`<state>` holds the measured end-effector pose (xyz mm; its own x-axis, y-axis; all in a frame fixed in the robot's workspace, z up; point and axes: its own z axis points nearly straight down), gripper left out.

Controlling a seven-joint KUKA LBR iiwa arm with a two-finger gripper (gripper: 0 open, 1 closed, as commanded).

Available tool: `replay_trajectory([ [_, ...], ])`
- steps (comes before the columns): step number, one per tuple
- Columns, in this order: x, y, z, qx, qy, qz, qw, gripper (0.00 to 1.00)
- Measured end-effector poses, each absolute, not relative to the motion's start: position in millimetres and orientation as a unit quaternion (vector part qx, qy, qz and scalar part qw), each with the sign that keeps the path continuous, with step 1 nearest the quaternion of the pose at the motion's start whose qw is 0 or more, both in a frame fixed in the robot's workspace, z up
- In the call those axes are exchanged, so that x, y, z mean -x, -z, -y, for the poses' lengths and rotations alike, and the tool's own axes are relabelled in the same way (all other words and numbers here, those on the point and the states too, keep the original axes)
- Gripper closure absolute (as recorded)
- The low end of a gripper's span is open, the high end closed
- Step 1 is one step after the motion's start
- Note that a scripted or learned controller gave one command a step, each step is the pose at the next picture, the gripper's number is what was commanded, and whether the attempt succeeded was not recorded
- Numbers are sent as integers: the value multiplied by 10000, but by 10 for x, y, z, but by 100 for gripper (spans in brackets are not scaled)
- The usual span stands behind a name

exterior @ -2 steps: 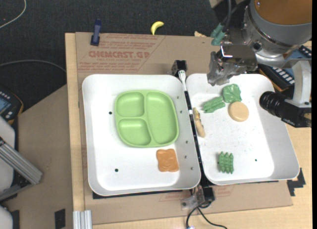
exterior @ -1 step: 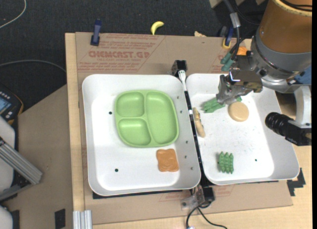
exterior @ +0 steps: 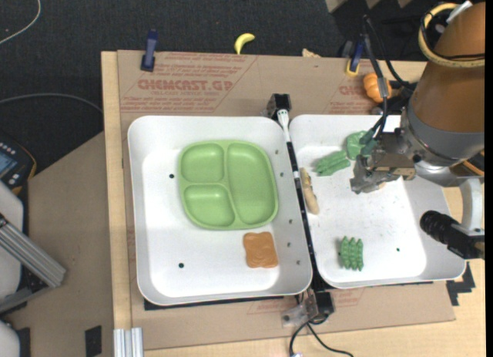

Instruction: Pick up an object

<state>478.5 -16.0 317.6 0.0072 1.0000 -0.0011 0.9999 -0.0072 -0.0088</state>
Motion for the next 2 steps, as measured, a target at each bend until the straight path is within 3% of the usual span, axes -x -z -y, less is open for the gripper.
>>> replay_trajectory([
  [1,-4787,-3105,-599,7042,-7,7100,25,100],
  [2,-5138,-3856,-322,7078,39,7064,-43,100],
])
